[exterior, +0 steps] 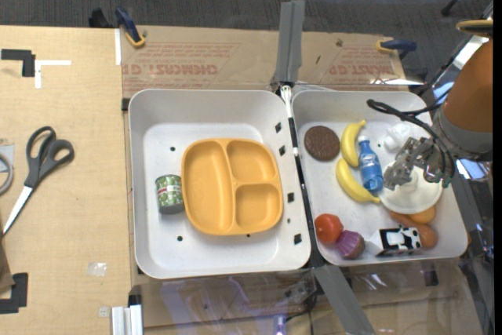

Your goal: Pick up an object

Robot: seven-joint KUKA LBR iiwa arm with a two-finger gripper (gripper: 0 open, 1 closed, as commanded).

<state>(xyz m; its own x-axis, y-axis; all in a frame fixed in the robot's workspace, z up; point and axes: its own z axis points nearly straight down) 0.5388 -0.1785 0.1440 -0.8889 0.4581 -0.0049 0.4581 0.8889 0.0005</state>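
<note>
White plastic makes up the two bins, the largest things on the bench: the left bin [149, 247] and the right bin [314, 102], touching along a shared edge. The arm [471, 102], grey with an orange band, reaches over the right bin's far side.

Next in size, a yellow tray [232, 186] with three compartments lies flat in the left bin, smooth and glossy, and a small green can [169, 194] lies on its side just beside the tray's left edge.

In the right bin a white plate [416, 196] sits under the gripper [400, 169], whose metal fingers point left and down. Whether they stand apart or together I cannot tell; nothing shows clamped between them.

The nearest likely target is the blue bottle [369, 165], just left of the fingertips, near touching. Its long axis runs roughly up and down the view, cap at the far end, resting against the curved banana [351, 169], so a grasp across its narrow width would likely suit.

Smaller pieces: a brown disc [321, 143] near the far left corner, a red tomato [329, 227], a purple lump [350, 245], a black-and-white toy [400, 241], and an orange fruit [424, 216] peeking from the plate's near rim.
</note>
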